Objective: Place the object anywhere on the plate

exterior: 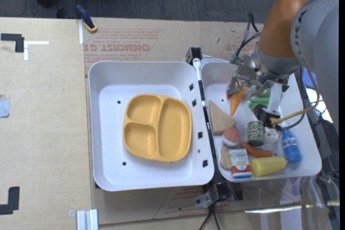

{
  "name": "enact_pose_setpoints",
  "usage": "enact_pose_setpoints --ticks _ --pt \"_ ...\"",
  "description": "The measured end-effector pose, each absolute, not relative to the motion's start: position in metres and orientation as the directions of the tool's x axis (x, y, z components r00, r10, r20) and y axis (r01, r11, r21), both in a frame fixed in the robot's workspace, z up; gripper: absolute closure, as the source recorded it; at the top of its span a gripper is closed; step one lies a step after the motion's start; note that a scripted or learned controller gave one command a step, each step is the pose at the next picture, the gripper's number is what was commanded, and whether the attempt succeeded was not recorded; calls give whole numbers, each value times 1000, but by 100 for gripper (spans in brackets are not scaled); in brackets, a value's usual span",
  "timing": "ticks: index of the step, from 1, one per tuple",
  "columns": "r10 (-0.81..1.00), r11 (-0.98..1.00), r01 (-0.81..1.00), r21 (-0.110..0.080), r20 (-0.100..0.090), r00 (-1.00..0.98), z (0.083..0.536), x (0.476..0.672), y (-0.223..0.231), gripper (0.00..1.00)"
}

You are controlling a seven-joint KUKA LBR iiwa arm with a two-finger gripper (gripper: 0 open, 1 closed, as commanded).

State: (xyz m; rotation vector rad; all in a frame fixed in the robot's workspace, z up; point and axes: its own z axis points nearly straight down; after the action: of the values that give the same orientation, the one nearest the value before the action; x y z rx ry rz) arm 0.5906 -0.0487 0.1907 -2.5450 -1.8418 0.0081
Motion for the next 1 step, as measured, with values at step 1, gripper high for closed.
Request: enact_pose_setpoints --ticks 1 --pt "838 -545 838 0 -3 545 231 580 12 100"
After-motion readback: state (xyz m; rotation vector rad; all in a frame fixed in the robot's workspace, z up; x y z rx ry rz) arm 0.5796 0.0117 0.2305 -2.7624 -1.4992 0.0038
